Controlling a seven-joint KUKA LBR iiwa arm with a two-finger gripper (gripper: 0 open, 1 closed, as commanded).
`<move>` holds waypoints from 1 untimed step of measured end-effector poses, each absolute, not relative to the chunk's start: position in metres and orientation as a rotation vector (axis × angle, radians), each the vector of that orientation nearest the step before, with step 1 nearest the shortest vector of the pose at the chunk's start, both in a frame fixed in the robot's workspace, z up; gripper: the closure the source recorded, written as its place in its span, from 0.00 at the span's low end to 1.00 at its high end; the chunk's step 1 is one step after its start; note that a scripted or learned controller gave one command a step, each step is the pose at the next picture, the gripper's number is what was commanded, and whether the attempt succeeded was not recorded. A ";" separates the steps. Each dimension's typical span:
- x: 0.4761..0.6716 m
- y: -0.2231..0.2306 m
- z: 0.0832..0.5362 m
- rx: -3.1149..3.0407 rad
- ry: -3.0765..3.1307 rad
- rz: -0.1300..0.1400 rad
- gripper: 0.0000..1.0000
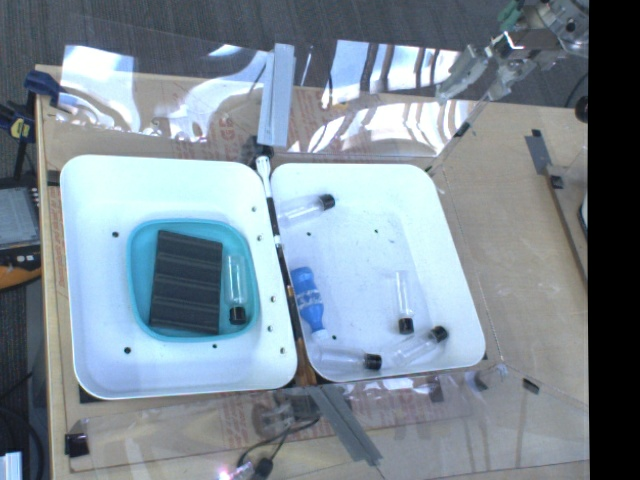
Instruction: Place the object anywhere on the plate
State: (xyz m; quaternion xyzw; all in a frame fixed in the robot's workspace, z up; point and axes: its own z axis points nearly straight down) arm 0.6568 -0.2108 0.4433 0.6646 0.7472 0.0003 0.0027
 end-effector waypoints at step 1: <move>0.641 -0.211 0.442 2.238 2.210 -0.005 0.00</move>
